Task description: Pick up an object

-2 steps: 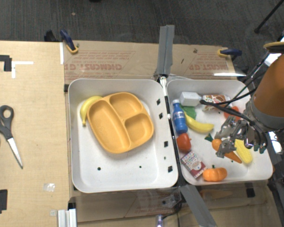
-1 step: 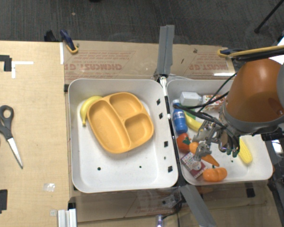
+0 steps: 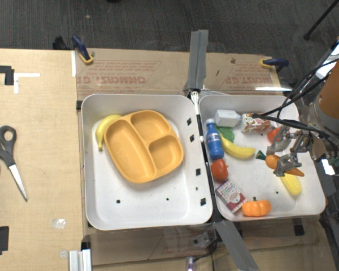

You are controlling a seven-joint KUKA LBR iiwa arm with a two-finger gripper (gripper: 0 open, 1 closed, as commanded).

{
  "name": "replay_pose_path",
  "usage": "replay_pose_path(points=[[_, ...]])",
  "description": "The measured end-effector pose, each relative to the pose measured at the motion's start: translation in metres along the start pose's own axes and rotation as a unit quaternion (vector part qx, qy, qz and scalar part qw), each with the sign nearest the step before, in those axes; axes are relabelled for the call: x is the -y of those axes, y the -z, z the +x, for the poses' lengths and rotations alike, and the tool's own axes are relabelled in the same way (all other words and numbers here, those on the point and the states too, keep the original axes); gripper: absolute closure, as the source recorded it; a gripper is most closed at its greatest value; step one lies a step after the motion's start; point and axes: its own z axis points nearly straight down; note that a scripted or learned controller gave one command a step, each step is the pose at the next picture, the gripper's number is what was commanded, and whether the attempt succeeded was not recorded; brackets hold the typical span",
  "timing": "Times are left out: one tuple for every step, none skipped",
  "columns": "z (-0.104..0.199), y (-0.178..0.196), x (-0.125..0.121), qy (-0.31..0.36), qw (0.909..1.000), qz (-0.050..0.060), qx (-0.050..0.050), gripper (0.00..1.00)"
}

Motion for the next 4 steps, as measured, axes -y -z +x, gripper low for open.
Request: replay_pose_path(points=[[0.009, -0.103, -0.019, 0.252, 0.9678, -0.001, -0.001, 1.00], [-0.013, -0.146, -0.031, 0.100, 0.9950, -0.001, 0.000, 1.00], [-0.013, -0.146, -0.031, 0.100, 0.9950, -0.001, 0.000, 0.00], [-0.111, -0.145, -0.042, 0.097, 0.9952, 0.000, 0.001, 0.00]])
